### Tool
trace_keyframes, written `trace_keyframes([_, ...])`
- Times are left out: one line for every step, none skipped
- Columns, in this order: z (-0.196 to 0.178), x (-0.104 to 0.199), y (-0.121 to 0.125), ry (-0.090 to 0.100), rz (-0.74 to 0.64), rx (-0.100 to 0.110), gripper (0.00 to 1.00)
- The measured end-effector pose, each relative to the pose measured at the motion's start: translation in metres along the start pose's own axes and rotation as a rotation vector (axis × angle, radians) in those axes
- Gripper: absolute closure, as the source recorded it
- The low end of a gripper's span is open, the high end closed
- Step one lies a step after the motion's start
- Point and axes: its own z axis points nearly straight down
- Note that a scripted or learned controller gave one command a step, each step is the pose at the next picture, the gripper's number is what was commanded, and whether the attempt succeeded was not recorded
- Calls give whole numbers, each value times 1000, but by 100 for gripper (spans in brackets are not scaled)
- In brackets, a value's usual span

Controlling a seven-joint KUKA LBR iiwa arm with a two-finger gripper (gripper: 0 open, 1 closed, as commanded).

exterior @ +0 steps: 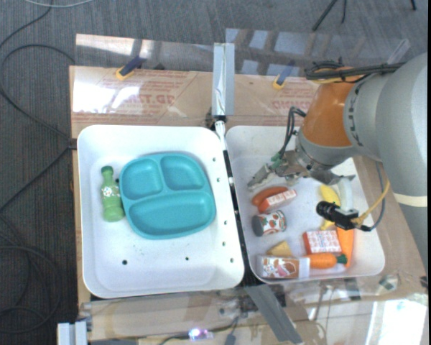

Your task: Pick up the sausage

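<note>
Camera view: single fixed camera, mounted above the table [93,92], looking down at a slant, mid-distance. Covers both shallow white plastic bins [93,264] side by side; grey arm [395,113] enters from right.

Two white bins side by side: left bin [93,264] with teal divided plate [169,195] and green bottle [112,194] just beside it. Right bin [243,146] crowded; sausage [274,195] lay just below open-fingered gripper [267,175], near small can [269,223], banana [330,192], carrot [346,241].

Mirrored print on cardboard [140,99], labels on packets, none legible
</note>
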Motion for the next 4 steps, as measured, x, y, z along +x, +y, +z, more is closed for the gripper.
trace_keyframes([-12, 1, 2, 2, 0, -6, 100])
trace_keyframes([-10, 1, 1, 3, 0, -3, 0])
trace_keyframes([-1, -4, -15, 0, -30, -4, 0])
trace_keyframes([0, 2, -22, -1, 376, -4, 0])
